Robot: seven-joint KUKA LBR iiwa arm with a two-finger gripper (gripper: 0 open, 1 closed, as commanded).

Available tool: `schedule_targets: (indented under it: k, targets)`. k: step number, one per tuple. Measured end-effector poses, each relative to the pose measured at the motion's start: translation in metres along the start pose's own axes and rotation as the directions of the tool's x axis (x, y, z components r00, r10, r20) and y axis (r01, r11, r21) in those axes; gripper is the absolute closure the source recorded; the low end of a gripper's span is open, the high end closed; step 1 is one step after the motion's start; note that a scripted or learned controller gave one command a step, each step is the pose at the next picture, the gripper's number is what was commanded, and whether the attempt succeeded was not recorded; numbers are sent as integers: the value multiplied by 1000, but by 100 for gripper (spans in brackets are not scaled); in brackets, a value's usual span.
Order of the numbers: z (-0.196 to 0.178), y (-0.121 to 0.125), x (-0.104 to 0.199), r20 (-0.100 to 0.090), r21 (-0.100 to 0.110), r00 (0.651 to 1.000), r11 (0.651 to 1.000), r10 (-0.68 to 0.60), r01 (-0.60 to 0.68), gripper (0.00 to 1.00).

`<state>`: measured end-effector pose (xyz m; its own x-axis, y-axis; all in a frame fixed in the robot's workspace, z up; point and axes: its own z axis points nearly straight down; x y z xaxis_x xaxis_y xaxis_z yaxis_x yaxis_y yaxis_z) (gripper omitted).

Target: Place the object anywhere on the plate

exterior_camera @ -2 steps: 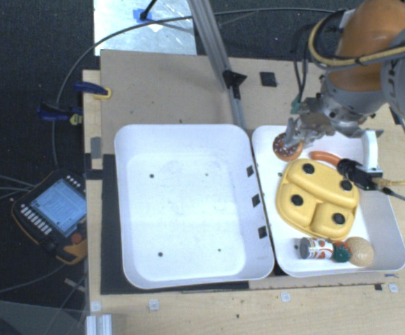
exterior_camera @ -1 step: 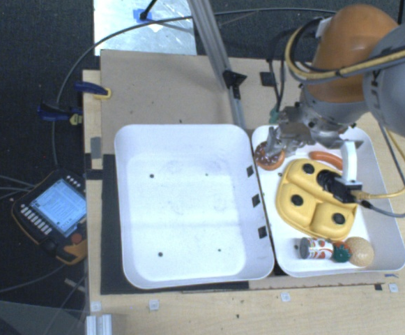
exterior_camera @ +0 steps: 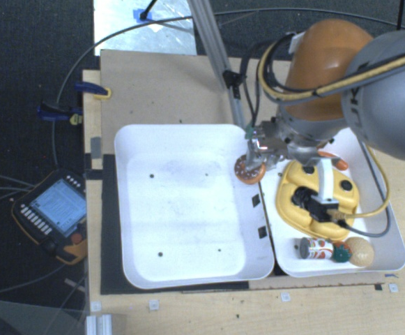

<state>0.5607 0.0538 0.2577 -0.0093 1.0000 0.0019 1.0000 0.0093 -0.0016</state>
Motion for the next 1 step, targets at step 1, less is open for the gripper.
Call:
schedule_targets:
  k: [1]
  targets:
    - [20, -25, 47, 0, 1, 1000, 1000, 0, 0, 100]
